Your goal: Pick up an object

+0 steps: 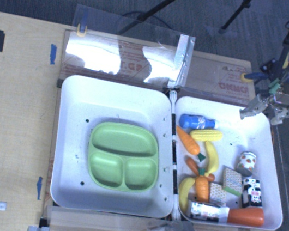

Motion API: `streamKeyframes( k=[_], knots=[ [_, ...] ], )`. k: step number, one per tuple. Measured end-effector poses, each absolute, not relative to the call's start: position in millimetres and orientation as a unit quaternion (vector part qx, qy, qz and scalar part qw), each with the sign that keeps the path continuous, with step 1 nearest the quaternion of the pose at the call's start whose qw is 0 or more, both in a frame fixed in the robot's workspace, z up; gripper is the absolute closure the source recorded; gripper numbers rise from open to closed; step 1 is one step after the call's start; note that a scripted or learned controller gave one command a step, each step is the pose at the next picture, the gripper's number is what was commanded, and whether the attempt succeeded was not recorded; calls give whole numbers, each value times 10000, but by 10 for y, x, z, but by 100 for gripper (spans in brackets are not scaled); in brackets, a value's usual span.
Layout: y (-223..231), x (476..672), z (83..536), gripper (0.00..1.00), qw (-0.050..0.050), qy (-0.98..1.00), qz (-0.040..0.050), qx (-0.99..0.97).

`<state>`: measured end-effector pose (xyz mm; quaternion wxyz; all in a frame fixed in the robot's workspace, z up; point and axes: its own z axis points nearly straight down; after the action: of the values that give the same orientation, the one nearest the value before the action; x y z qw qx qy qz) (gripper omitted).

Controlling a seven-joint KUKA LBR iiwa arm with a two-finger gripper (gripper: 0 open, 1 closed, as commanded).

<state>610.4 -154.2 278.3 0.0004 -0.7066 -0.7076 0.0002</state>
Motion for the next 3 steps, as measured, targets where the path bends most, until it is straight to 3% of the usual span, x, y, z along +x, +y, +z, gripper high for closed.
streamKeyframes(
  k=[1,2,3],
  knots=[
    [-1032,5643,1270,0,4,-6872,3,-7265],
    [-1223,5341,869,0,-31,-6752,-22,-7376],
    [-1643,5821,1105,0,40,-7149,-50,-6992]
  ],
)
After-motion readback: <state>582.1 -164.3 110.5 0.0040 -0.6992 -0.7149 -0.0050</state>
